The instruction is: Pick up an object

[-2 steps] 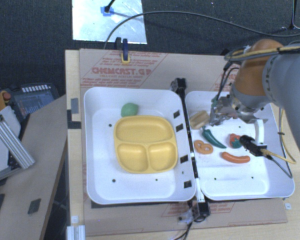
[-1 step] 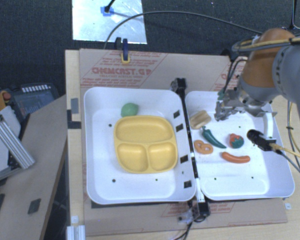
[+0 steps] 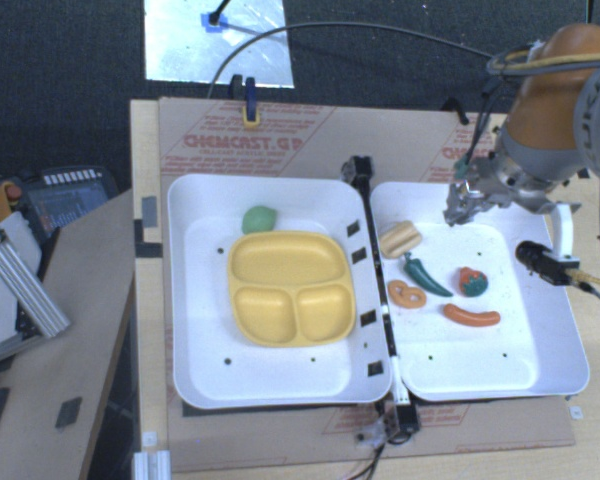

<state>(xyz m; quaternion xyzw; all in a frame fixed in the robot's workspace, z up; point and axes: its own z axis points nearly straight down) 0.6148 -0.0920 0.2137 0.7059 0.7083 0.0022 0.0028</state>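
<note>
Right bin (image 3: 550, 368) | bread roll (image 3: 400, 238) just left/below claw (image 3: 463, 211), apart

A robotics lab, by all signs. Shown by brown board (image 3: 310, 128) under two white bins (image 3: 195, 268), loose cables (image 3: 360, 33), aluminium rail (image 3: 20, 278).

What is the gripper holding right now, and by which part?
Nothing that shows. The gripper hovers over the right bin's far edge, apart from the bread and pepper.
</note>
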